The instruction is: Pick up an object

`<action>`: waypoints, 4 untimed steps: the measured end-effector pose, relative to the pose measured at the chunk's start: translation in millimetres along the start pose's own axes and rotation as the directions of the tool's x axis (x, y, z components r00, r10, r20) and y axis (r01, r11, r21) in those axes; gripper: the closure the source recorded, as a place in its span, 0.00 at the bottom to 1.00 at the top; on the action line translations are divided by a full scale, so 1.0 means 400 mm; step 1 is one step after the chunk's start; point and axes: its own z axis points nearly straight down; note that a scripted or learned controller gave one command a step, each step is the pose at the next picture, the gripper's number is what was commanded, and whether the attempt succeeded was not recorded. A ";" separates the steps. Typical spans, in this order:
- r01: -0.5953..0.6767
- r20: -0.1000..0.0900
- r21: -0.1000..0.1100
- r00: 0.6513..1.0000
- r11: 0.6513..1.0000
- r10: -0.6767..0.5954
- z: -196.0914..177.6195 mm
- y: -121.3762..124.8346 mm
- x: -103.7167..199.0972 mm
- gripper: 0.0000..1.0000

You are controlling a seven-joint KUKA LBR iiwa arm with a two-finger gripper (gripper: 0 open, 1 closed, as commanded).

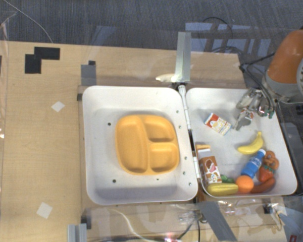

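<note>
My gripper [244, 114] hangs over the upper right part of the right bin [227, 99], its fingers open with nothing between them. Just to its left a small red and white carton [218, 123] lies on the bin floor. A yellow banana [252, 144] lies below the gripper. Along the bin's near edge sit a blue bottle [252, 166], an orange [245, 184], a long yellow vegetable [222, 188], a brown box [209, 169] and red pieces [267, 173].
The left bin [98, 135] holds a yellow divided plate [145, 144]. A metal post [183, 57] stands behind the seam between the bins. The orange band of the arm [288, 59] is at the right edge, with cables near it.
</note>
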 end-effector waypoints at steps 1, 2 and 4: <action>-0.154 0.012 -0.007 0.988 0.988 0.154 0.008 0.068 0.160 0.00; 0.007 0.014 -0.003 1.000 1.000 -0.007 -0.077 0.022 0.181 0.00; -0.321 0.007 -0.008 0.947 0.947 0.321 -0.016 0.085 0.293 0.00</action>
